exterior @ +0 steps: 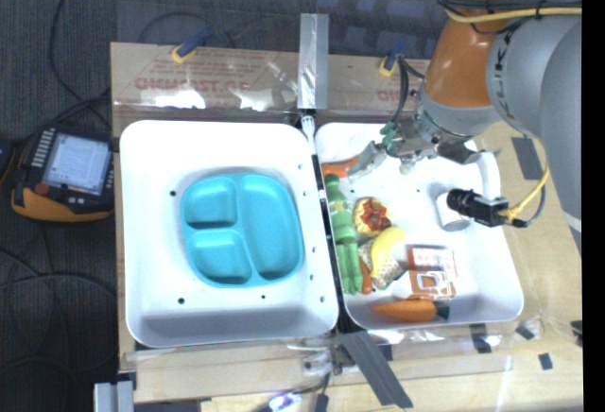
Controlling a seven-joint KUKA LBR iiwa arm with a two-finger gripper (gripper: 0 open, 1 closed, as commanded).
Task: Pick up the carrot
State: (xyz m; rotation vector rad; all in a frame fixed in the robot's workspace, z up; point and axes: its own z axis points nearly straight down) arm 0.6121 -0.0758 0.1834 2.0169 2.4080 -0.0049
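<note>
**Carrot at the lower rim of the right bin**

The carrot (405, 311) lies flat along the lower wall of the right bin (501, 283), a smooth orange taper with its dark green stub pointing right. Just above it sits a small box (432, 270), printed orange and white, with square edges. To the left of the box a yellow banana (386, 249) curves upward, touching a round red-and-yellow food item (371, 213). A row of glossy green vegetables (346, 245) runs along the bin's left wall, and a second orange piece (333, 169) rests near the upper left corner of this bin.

The gripper (402, 147) hangs over the upper part of the right bin, well apart from the carrot; whether its metal fingers are apart or together I cannot tell. Above it rises the arm's rounded orange band (463, 46) and grey shell.

The left bin (151, 306), smooth white plastic with rounded corners, holds a turquoise tray (241, 228) divided into three compartments. Both bins rest on a counter (170, 70) of brown board.
</note>
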